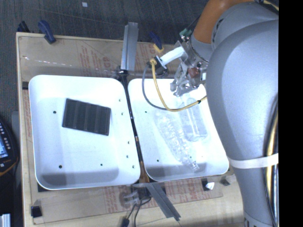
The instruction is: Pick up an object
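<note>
Nothing is picked up yet.

From the camera above, the gripper [186,85] hangs over the far end of the right bin [142,126], just above two clear bottles [182,134] lying flat in it. I cannot tell what the gripper is doing, and the bottles lie unlifted. A dark pad [86,117] lies in the left bin [38,126], well apart.

Faint red print ran across the wooden bench [71,56], but none of it was legible.
</note>
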`<state>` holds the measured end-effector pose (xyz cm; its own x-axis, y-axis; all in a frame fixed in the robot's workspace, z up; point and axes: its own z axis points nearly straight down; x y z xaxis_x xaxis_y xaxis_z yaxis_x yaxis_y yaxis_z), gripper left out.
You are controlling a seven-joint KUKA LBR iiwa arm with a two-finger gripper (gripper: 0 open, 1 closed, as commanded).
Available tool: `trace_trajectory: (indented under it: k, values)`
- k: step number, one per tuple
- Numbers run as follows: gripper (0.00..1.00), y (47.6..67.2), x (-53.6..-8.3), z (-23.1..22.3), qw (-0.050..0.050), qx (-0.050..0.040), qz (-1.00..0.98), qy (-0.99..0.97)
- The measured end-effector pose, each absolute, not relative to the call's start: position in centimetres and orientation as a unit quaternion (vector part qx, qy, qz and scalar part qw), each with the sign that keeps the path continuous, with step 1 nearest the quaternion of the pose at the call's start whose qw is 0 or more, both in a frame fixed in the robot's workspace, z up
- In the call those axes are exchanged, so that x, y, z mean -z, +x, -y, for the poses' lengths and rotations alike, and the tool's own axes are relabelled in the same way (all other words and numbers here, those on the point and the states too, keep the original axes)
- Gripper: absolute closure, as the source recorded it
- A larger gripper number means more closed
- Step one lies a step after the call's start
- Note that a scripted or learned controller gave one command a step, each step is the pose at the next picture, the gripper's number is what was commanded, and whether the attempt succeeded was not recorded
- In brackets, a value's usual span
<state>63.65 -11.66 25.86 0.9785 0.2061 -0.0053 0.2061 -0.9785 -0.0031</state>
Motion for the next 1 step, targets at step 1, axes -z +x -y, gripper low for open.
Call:
trace_trajectory:
  k: [1]
  values:
    - [1.0, 60.95, -38.52, 17.76, 0.001, 0.0, 0.103, -0.995]
